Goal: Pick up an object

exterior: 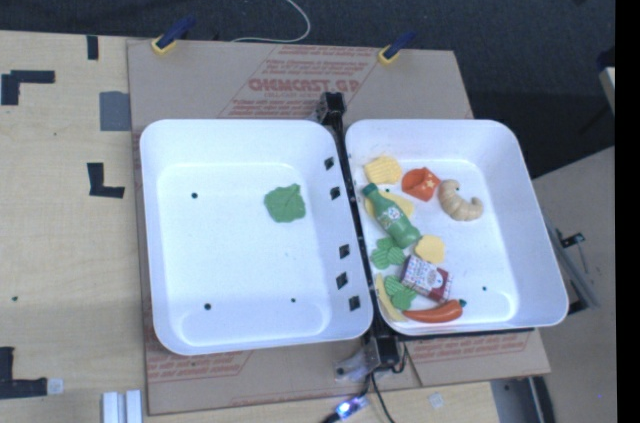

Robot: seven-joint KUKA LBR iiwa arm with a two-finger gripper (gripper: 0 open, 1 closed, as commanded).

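Observation:
The right bin (500, 211) holds a cluster of toy foods along its left side. Among them are a green bottle (391, 217), a red piece (421, 182), a tan croissant-shaped piece (460, 201), yellow pieces (382, 172), a red and white packet (427, 281) and a red chili (437, 313). A single green leafy piece (285, 203) lies in the left bin (200, 241), right of its middle.
Both bins rest on a brown cardboard sheet (300, 81) held by yellow and blue clamps (172, 34) at its far corners. A white cable (285, 1) runs over the dark floor behind. A black divider (340, 201) joins the two bins.

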